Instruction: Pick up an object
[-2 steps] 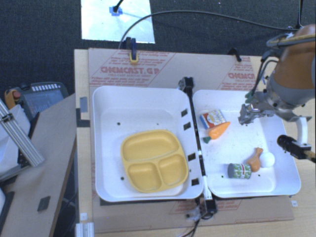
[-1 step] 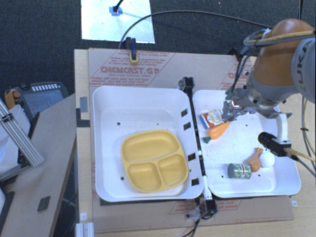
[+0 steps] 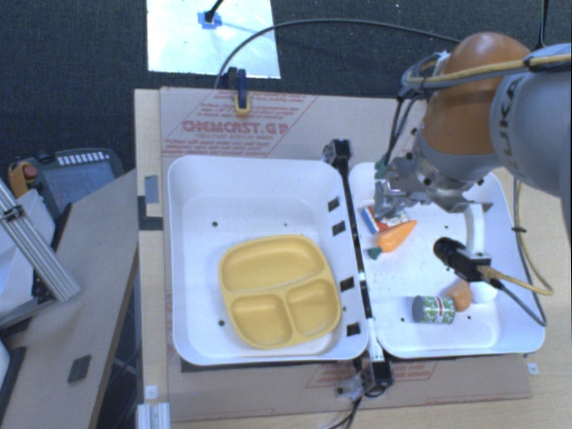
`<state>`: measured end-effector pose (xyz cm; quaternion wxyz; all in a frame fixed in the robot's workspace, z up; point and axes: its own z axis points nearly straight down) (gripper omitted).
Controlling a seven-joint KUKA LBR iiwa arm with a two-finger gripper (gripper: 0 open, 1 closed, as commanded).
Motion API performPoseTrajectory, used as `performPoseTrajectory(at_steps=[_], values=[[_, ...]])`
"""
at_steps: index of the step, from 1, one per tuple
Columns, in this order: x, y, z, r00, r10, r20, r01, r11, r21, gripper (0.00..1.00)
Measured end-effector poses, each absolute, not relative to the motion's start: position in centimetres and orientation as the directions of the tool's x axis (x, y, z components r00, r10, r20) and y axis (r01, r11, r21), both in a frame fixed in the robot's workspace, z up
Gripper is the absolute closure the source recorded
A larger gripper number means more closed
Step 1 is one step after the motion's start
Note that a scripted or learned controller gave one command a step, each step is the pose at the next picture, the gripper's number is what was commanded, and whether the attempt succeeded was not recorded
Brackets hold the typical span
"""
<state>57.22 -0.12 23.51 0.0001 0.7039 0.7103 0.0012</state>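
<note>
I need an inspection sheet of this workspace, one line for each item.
surface: left bin and right bin, white, side by side.
job's things: toy carrot and small can, both in the right bin.
clutter: yellow divided tray in the left bin.
grippers: gripper over the right bin, close to the toy carrot.
cables: black cable arcs behind the bins.
surroundings: white sheet on dark floor; grey pendant at left.
</note>
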Motion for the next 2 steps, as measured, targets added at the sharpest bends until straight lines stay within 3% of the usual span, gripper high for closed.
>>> performPoseTrajectory(at_steps=[2], values=[[58.8,10.8,21.6,-0.011,1.0,0.003,1.0,0.011,0.002,1.0]])
